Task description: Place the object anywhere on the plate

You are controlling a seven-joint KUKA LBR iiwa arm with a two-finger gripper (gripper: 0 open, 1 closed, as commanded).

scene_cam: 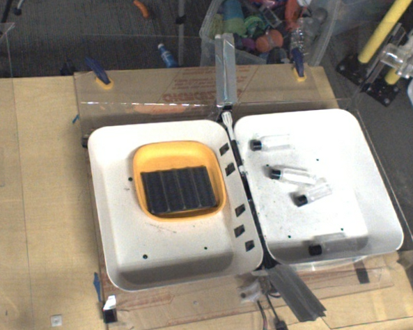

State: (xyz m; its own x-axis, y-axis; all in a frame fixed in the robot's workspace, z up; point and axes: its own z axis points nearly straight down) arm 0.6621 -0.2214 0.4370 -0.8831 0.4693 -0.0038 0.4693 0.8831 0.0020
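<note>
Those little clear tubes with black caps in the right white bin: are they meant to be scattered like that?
They look scattered: three clear tubes with black caps lie on their sides at differing angles in the right white bin. The orange plate in the left white bin carries a dark ridged insert.

clear vials (291, 172): bodies barely told from white bin (376, 206) | toy tub (267, 17): cut by top edge, contents blurred | yellow bar (389, 13): cut at right edge
</note>
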